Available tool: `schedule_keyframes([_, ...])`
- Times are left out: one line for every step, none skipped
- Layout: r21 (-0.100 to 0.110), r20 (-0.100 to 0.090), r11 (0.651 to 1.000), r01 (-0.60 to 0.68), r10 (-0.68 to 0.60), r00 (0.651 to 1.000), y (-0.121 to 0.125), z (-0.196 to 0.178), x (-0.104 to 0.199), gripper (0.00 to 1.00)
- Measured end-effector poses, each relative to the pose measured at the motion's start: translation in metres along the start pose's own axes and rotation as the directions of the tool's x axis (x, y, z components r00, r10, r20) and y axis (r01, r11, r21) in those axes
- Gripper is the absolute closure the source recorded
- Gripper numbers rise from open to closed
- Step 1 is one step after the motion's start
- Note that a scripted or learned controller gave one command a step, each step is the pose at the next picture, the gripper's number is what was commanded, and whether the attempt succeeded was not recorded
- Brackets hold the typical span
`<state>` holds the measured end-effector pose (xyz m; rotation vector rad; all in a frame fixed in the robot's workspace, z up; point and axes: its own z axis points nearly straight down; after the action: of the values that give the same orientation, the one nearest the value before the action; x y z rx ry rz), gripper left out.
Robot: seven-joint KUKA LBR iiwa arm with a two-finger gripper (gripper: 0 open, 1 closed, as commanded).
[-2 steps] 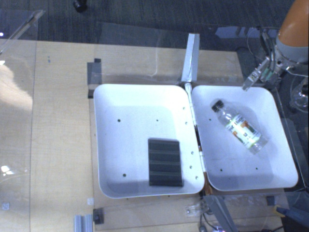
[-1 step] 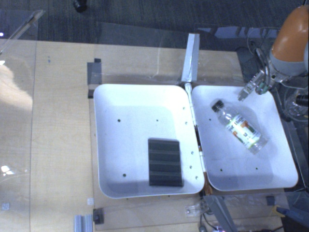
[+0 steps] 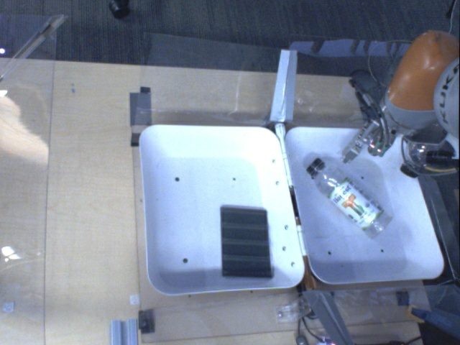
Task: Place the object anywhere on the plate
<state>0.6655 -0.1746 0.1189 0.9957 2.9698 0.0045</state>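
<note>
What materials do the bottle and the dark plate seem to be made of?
Bottle: probably clear plastic, glossy, since the bin shows through it; dark cap, printed label.
Plate: black, matte, ribbed; likely plastic or rubber, hard to tell.

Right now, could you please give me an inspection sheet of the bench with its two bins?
Surface: wooden bench bearing a left bin and a right bin, side by side.
Job's things: clear bottle with a dark cap, lying on its side in the right bin; dark ridged plate flat in the left bin.
Clutter: nothing seen.
Grippers: gripper above the right bin's far edge, apart from the bottle, holding nothing.
Cables: dark cables by the wrist.
Surroundings: dark floor beyond the bench; clear panel at the left.
</note>
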Motion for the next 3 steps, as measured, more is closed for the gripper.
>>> schedule_keyframes([0.0,-0.003,0.981,0.192,-0.192,0.981,0.029,0.021,0.047,1.0])
schedule_keyframes([-0.002,0.0,0.865,0.502,-0.502,0.865,0.048,-0.069,0.107,1.0])
schedule_keyframes([-0.002,0.002,0.714,0.7,-0.7,0.714,0.044,-0.123,0.065,1.0])
